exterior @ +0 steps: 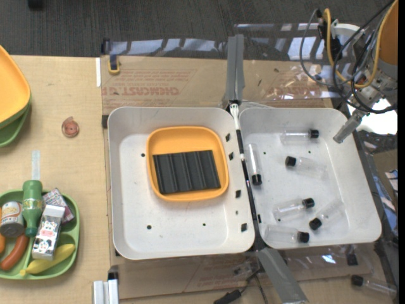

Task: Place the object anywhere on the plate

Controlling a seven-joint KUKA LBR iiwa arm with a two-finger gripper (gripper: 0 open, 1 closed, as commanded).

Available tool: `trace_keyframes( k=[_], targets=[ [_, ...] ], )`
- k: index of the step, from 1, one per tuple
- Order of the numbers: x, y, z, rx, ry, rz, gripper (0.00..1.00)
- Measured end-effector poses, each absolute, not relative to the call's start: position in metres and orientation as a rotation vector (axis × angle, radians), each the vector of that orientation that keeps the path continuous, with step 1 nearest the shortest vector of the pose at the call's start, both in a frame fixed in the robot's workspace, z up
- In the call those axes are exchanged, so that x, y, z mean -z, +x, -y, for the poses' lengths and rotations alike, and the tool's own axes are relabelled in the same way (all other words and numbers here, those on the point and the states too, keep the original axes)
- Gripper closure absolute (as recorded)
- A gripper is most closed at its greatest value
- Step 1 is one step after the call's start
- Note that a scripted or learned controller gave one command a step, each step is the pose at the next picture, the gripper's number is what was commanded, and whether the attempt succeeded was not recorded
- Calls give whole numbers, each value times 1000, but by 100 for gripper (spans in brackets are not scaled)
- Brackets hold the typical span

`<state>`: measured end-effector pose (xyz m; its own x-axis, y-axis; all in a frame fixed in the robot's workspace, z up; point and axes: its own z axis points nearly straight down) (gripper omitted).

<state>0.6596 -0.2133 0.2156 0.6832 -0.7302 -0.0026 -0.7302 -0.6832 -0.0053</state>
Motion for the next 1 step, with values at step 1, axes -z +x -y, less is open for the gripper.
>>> trace_keyframes(
  k=[1],
  targets=[
    [-196,660,215,2,-3066,-668,0]
  ],
)
